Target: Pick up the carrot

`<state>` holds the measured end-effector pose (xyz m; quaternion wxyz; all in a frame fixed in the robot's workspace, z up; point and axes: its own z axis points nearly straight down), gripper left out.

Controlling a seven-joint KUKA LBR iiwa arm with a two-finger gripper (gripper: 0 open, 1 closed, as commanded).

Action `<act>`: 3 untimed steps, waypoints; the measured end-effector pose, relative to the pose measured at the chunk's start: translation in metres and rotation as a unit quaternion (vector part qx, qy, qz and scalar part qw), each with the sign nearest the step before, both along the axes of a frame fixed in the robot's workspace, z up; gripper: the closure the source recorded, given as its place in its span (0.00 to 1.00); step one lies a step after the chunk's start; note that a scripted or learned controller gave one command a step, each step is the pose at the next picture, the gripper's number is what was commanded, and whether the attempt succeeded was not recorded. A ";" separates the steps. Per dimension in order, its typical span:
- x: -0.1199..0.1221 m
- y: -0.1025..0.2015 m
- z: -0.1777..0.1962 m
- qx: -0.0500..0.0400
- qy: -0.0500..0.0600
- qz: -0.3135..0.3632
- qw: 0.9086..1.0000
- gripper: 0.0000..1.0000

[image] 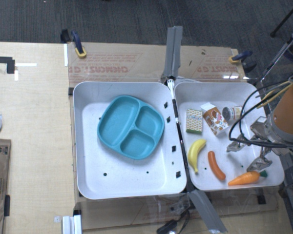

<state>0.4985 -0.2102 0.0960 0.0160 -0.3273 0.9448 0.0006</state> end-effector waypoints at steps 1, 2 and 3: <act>-0.008 -0.007 -0.003 -0.005 0.008 0.071 0.997 0.00; -0.007 -0.008 -0.003 -0.008 0.007 0.166 0.986 0.00; -0.007 -0.007 0.004 -0.005 0.009 0.162 0.987 1.00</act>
